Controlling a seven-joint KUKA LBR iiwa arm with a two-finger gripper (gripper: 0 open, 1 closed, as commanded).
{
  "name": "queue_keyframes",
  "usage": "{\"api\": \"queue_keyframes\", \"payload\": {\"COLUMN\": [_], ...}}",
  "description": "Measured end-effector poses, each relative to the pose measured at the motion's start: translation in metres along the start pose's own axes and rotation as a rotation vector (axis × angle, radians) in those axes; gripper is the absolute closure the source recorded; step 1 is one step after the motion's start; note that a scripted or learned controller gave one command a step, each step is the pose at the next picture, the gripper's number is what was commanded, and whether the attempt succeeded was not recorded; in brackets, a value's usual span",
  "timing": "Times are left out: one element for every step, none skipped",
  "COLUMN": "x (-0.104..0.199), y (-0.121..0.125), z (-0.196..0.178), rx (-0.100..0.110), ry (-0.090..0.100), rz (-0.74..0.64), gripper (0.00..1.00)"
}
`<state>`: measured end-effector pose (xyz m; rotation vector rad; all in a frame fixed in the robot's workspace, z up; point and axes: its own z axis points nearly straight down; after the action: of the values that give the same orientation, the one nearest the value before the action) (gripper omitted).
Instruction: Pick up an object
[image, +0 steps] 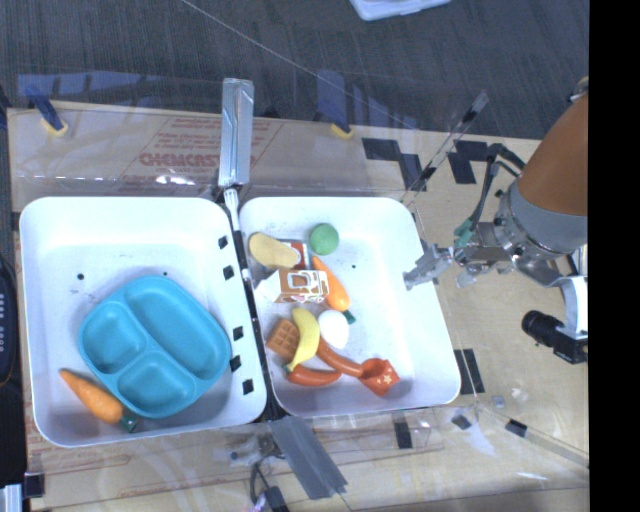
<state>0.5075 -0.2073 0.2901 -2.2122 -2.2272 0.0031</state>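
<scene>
The right bin holds several toy foods. Among them are a green ball, a pale bread piece, a small carton and an orange carrot. Lower down lie a banana, a white egg, a waffle, a sausage and a red pepper. My gripper hangs over the right rim of this bin, apart from all the toys, with nothing seen in it. The grey wrist and orange band reach in from the right.
The left bin holds a blue divided plate and a second orange carrot at its front left corner. A metal post stands behind the divider between the bins. Bare bench lies right of the right bin.
</scene>
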Motion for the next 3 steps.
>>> {"api": "queue_keyframes", "payload": {"x": [0.027, 0.084, 0.084], "y": [0.012, 0.057, 0.057], "z": [0.132, 0.199, 0.190], "rx": [0.010, 0.000, 0.004], "ry": [0.004, 0.002, 0.002], "rz": [-0.150, 0.194, 0.192], "gripper": [0.00, 0.00, 1.00]}}
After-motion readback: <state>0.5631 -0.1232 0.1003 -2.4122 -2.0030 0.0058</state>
